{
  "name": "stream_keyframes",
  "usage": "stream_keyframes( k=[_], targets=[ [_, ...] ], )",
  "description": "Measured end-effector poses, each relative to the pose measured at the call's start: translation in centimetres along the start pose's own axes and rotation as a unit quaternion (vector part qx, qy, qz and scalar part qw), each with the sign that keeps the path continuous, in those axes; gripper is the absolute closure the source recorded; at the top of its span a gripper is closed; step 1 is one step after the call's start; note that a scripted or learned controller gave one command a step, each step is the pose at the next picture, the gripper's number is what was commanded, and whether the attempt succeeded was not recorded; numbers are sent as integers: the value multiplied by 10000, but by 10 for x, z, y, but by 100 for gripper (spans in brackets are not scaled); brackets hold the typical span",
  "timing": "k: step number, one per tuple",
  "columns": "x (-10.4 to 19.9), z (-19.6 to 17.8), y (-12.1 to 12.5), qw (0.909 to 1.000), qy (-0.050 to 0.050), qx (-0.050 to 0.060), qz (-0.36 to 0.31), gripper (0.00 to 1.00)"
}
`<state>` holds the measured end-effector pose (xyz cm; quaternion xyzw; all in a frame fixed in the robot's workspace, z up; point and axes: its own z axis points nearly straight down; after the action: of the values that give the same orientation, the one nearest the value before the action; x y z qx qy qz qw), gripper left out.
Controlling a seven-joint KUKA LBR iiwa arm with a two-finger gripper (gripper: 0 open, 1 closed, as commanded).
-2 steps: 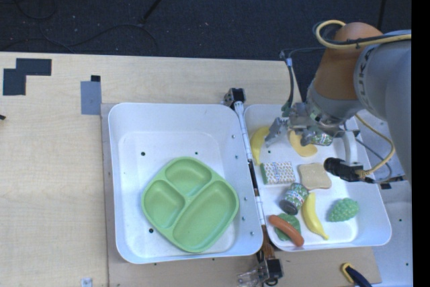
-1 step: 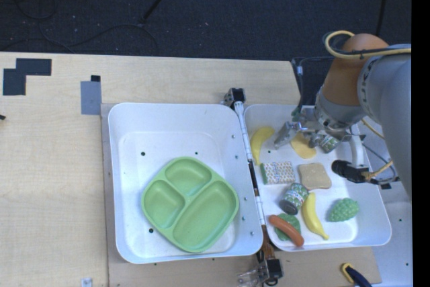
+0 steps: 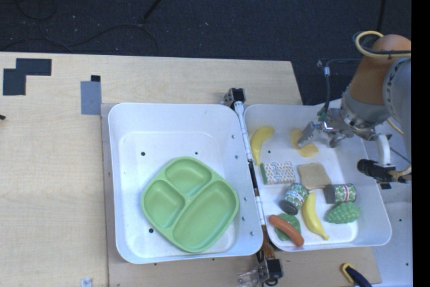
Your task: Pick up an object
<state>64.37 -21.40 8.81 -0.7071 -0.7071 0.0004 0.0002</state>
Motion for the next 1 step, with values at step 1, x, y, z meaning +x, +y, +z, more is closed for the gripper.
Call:
stream_keyframes(
  k=[1],
  targets=[
    [50,1,0,10000,6,9,-6,0]
  ],
)
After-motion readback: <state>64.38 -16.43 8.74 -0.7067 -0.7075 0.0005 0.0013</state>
